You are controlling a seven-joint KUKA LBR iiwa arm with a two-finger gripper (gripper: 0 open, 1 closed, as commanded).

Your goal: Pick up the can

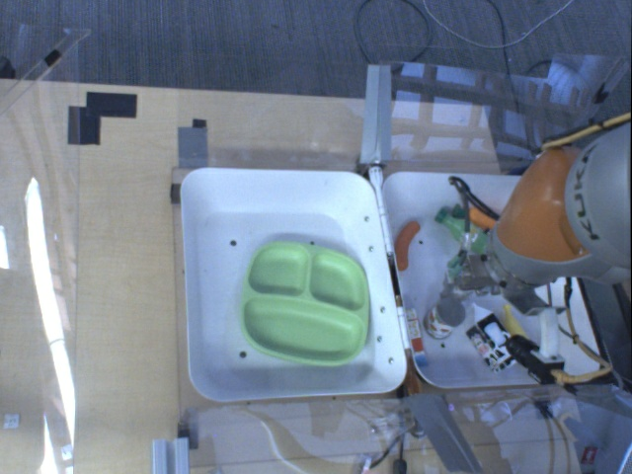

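Observation:
A small grey metal can stands near the front left of the right bin. My gripper comes in from the right and sits just above the can's top, touching or nearly touching it. The wrist hides how it meets the can.
A green divided plate lies in the left bin. In the right bin, an orange sausage-shaped thing lies by the left wall. A green thing lies behind the gripper. The bins share a narrow divider.

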